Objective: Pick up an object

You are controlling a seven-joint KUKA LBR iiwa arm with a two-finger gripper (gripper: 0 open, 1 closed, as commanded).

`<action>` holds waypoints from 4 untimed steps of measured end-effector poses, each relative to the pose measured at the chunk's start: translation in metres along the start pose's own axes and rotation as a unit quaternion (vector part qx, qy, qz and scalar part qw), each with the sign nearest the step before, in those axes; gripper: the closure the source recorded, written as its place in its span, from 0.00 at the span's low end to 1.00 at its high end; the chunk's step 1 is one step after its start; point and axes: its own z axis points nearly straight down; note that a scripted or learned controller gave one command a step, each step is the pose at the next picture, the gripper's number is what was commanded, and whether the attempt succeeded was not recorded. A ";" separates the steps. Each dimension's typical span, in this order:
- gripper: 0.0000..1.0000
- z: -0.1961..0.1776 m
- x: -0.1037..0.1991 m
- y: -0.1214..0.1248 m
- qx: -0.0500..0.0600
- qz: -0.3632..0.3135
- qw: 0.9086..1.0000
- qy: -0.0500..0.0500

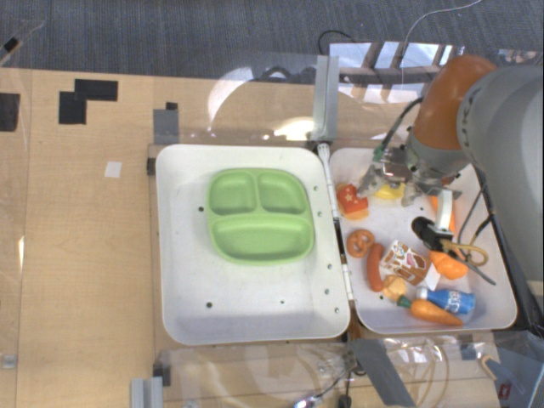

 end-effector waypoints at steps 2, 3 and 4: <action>0.00 -0.032 -0.105 0.047 -0.001 -0.163 0.987 -0.001; 0.00 0.014 -0.110 0.004 0.000 -0.218 0.976 0.000; 0.00 0.013 -0.106 0.043 0.010 -0.296 0.955 0.003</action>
